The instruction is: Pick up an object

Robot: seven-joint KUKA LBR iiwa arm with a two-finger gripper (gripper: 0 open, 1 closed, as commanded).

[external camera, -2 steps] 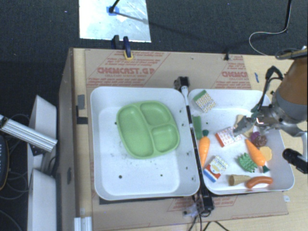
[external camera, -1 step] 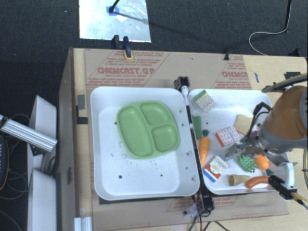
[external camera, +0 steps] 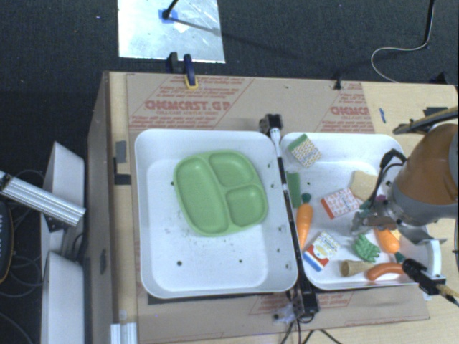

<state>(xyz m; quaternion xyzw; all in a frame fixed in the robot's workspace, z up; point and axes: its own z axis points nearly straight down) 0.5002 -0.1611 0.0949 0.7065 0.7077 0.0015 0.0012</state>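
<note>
So the arm (external camera: 430, 174) is in from the right, over the right bin (external camera: 331, 151), with the jaws (external camera: 367, 221) down among the toys. Can't really tell if they're spread or pinching anything, too blurry there. Right by them: a green toy (external camera: 366, 248), an orange piece (external camera: 388, 240), a red-patterned box (external camera: 339, 203) and a tan block (external camera: 362, 184). Carrot (external camera: 304, 221) lies along the bin's left wall, a hot dog (external camera: 385, 271) and cone (external camera: 352, 267) near the front edge. The left bin (external camera: 161, 264) holds a green divided tray (external camera: 219, 192). Both sit on the counter (external camera: 215, 102).
</note>
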